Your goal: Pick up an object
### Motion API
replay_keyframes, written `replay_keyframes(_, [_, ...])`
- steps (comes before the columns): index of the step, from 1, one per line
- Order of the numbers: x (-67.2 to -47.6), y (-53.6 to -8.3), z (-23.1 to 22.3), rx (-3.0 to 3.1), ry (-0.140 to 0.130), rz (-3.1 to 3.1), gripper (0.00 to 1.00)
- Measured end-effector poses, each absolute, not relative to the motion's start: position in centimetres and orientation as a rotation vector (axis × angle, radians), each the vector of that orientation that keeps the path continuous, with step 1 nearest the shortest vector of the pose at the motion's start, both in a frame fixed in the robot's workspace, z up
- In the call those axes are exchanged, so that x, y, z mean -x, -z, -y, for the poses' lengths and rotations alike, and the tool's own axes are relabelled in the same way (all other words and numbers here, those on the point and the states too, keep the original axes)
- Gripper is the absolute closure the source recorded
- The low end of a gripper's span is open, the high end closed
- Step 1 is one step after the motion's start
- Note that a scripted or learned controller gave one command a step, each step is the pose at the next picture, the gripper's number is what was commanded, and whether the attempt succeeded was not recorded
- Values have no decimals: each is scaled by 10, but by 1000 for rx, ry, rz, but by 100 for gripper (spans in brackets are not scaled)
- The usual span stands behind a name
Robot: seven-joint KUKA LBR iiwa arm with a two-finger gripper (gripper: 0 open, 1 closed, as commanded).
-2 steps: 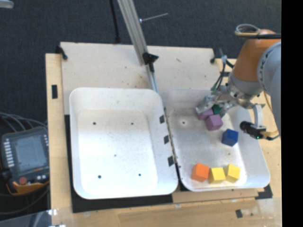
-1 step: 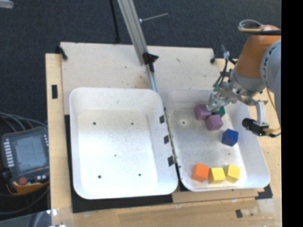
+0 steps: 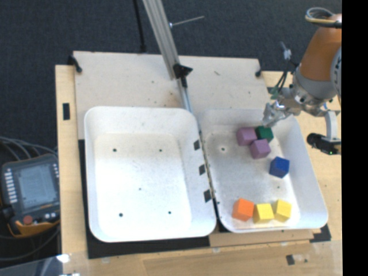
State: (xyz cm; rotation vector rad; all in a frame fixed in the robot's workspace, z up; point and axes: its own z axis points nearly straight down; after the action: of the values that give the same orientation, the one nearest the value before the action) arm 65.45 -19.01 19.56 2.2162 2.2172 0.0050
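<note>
The right bin (image 3: 227, 171) holds several small blocks. Two purple blocks (image 3: 246, 135) (image 3: 260, 148) and a green block (image 3: 265, 133) cluster near its far side. A blue block (image 3: 279, 167) lies further toward the front right. An orange block (image 3: 243, 209) and two yellow blocks (image 3: 264, 212) (image 3: 283, 210) line up along the front wall. My gripper (image 3: 271, 117) hangs at the bin's far right, just above and behind the green block. Nothing shows between its fingers.
The left bin (image 3: 144, 171) lies beside the right one, with a raised divider between them. A metal pole (image 3: 164, 33) slants up from the bench's back middle. A teach pendant (image 3: 30, 188) sits off the bench at the left.
</note>
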Motion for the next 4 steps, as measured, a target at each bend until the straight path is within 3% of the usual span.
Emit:
replay_keyframes(2, [-647,-285,195,-2214,-5,-2221,100])
replay_keyframes(4, [-615,-291,94,-2214,-2,-2229,100])
